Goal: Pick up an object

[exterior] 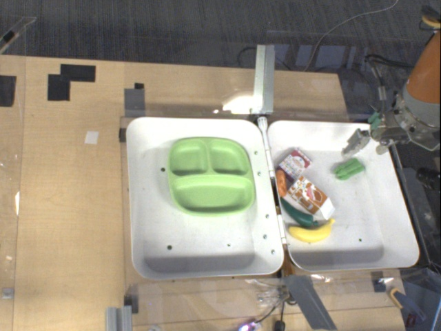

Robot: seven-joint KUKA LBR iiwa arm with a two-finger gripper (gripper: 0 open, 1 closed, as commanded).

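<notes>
Taking the right bin [386, 250] as my landmark: nearest the camera, along its left wall, lies a yellow banana [311, 232]. Just behind it a dark green item [298, 216] pokes out from under a small carton [308, 196] with a red and white print. Behind that, still by the left wall, sits a maroon and white packet [293, 163], with something orange [280, 181] tucked at the wall itself. A light green block [349, 169] lies apart, toward the far right corner. My gripper [357, 142] hangs just beyond that block, gripping nothing; I cannot tell how its fingers stand. Left of the right bin, the other bin [148, 205] holds a green divided tray [209, 174].
</notes>
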